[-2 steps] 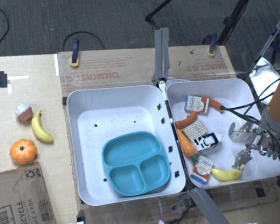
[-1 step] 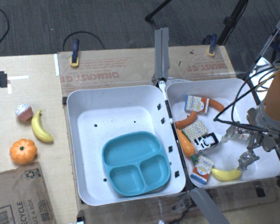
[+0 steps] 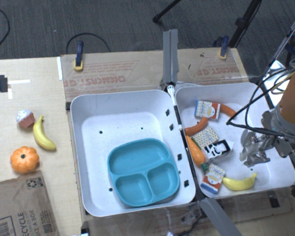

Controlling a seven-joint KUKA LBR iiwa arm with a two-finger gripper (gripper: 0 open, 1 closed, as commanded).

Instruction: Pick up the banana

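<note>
- Yellow banana [image 3: 239, 183] lay unlifted by the right bin's [image 3: 287, 179] front edge.
- Gripper [image 3: 254, 152] hovered just above it; grip state unclear, pick pending.

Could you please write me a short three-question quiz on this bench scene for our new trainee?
1. True or false: the teal three-compartment plastic tray lies in the left white bin.
2. Which bin holds the yellow banana nearest the gripper? A left, B right.
3. Fill in: an orange ______ sits on the bench left of the bins.

Key: 1 true; 2 B; 3 pumpkin.
</note>
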